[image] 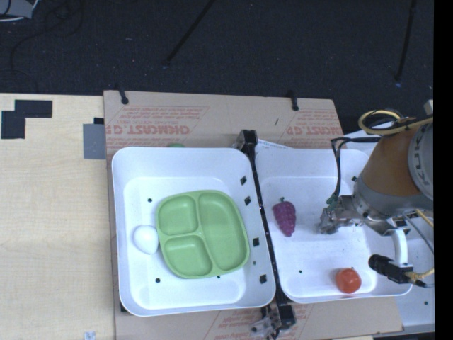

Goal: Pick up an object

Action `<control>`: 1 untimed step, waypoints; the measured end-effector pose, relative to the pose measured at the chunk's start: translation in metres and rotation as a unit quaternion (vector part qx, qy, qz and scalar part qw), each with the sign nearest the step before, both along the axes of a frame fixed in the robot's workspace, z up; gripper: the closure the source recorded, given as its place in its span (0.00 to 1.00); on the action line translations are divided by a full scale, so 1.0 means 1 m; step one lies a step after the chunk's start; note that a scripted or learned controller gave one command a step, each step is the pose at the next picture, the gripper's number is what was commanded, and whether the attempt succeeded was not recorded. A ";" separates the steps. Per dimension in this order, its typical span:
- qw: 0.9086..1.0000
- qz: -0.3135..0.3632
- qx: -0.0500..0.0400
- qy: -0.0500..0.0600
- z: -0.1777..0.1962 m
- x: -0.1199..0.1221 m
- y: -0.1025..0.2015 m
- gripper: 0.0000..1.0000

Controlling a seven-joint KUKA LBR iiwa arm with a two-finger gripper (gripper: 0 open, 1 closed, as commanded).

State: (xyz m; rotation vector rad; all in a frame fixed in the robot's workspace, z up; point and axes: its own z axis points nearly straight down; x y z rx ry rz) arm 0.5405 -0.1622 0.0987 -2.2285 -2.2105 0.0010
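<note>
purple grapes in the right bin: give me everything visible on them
The purple grapes are a small dark-purple bunch with a bumpy, clustered surface, looking like a plastic toy. The bunch is wider at its upper end and tapers toward the lower end. It lies on the floor of the right bin, in its left half, near the divider between the bins. Nothing touches it but the bin floor. The gripper sits to its right, apart from it, and the red tomato lies well away toward the bin's near right corner.

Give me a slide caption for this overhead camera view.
Tool hovers in right white bin beside purple plastic grape bunch; green divided plate in left bin.
</note>
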 end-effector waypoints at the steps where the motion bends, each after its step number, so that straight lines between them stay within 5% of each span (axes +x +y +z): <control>1: 1.000 0.004 -0.001 -0.002 0.046 -0.005 0.006 1.00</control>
